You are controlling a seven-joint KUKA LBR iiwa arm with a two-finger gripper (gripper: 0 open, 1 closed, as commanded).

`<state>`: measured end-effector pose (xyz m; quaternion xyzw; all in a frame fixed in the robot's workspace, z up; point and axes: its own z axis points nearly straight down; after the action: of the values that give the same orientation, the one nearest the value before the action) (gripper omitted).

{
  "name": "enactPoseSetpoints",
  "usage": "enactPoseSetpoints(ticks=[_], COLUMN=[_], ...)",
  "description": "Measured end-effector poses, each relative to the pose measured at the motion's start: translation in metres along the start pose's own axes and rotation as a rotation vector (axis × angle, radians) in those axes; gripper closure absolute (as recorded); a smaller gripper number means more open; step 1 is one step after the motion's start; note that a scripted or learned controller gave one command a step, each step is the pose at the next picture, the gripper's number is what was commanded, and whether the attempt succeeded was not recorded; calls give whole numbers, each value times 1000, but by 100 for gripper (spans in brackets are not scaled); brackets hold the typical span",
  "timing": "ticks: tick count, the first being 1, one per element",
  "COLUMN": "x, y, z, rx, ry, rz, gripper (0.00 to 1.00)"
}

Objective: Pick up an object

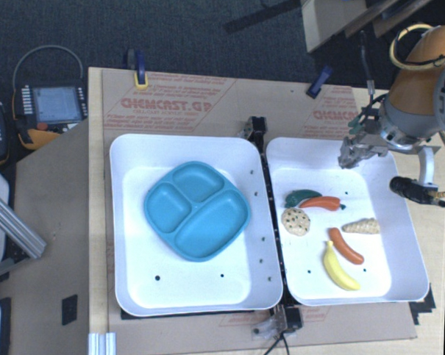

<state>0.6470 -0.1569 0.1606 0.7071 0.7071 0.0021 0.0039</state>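
Your gripper (pixel 352 155) hovers over the right bin's (pixel 407 240) far edge — finger state indiscernible; banana (pixel 340 268), sausages (pixel 346 245), cookie (pixel 296 221) lie apart.

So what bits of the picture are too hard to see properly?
- Claw, camera view: small and dark, so its tips blur together over the right white plastic bin.
- Dark green toy food piece: the long orange-red toy chilli lies against it, and it is too small to name.
- Grey robot arm with an orange band: cut off by the right edge.
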Motion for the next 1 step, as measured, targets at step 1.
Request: enactPoseSetpoints(ticks=[1], x=[4], y=[6], z=[-46], rx=[1], ry=[0], rz=[-2], gripper=[100])
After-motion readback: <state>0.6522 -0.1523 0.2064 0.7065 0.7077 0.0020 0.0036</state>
